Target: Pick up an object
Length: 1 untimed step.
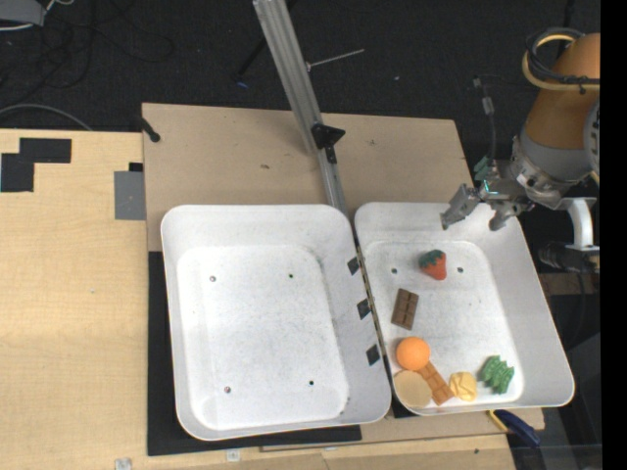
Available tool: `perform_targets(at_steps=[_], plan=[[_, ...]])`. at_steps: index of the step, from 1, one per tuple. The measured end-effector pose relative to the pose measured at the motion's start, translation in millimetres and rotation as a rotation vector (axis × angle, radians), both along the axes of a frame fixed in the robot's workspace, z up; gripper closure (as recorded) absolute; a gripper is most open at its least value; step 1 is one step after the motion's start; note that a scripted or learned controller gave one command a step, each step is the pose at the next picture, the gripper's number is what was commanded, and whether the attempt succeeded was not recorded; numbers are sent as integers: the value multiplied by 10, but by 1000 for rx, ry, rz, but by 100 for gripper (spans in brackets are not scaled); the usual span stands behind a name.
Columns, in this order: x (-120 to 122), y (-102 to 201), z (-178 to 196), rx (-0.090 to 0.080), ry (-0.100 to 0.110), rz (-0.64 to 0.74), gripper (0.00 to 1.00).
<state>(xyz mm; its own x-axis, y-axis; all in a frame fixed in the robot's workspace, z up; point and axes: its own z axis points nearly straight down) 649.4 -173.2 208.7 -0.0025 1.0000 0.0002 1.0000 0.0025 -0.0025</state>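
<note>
The right bin (509, 262) holds a red strawberry (433, 263), a brown chocolate bar (405, 308), an orange ball (412, 352), a tan cookie (412, 389), a brown stick (436, 381), a yellow piece (462, 387) and a green piece (497, 373). My gripper (480, 211) hangs open above the bin's far edge, up and to the right of the strawberry, with nothing between its fingers.
The left bin (260, 316) sits beside the right one, joined by black clips (361, 307). A slanted aluminium rail (299, 96) rises behind the bins. Wooden board lies around them.
</note>
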Motion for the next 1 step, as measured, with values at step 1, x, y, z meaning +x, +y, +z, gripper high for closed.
perform_targets(at_steps=[1], plan=[[0,3,0,0,1,3,0]])
